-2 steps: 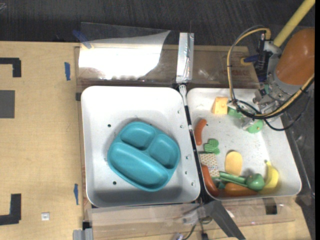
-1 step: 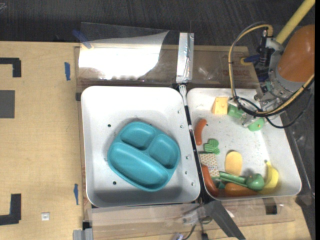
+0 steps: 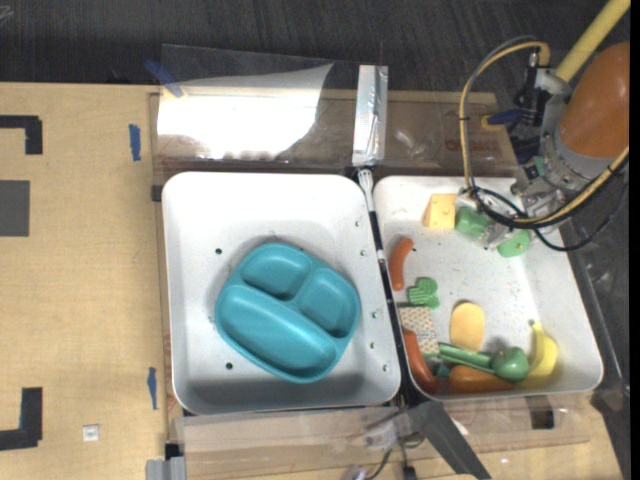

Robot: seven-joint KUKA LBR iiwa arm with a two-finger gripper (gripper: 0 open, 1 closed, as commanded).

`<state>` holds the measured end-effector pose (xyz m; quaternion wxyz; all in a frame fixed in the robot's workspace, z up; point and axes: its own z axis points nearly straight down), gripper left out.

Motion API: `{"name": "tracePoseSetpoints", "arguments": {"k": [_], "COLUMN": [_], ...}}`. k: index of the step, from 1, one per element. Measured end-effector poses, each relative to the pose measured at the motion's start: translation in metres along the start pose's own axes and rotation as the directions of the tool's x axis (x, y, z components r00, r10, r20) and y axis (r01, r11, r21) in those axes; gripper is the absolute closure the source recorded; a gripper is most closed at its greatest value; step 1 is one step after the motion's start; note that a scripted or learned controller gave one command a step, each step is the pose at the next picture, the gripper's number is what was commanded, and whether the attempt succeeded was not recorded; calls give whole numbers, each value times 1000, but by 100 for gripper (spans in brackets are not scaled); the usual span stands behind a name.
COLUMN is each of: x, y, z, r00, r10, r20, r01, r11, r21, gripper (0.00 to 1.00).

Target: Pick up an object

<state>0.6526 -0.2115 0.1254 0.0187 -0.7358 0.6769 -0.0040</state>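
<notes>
Camera view, table: the table is tan, with black tape marks along its left side and two white bins side by side toward the right.
Camera view, left bin: the left bin holds a teal divided plate, tilted, lying slightly near of the bin's middle. Bare white floor runs all round the plate, widest at the far side.
Camera view, right bin: the right bin shares its left rim with the left bin; its far right corner sits under the arm.
Camera view, far objects: a yellow cheese wedge lies near the far rim, with a green piece just beside it on the right.
Camera view, left edge: an orange sausage lies along the left wall, a small green toy just near of it.
Camera view, near cluster: a yellow-orange oval, a green stemmed vegetable, a banana and a red pepper crowd the near rim.
Camera view, open room: the middle right of the right bin's floor is bare.
Camera view, gripper: the gripper hangs over the far right of the right bin, cables looped above it.
Camera view, fingers: their state cannot be told; a pale green bit sits at their tips, hold unclear.
</notes>
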Motion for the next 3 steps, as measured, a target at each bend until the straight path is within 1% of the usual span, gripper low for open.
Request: {"name": "tracePoseSetpoints", "arguments": {"k": [1,2,3], "x": [-28,-49,-50], "y": [-21,-23,-24], "z": [-59,-86,-96], "r00": [974,956,957], "r10": [-227,-294,-290], "r20": [-11,-9,-7], "r01": [226,293,289], "r11": [974,956,957], "r21": [-27,-28,-21], "gripper": [100,100,100]}}
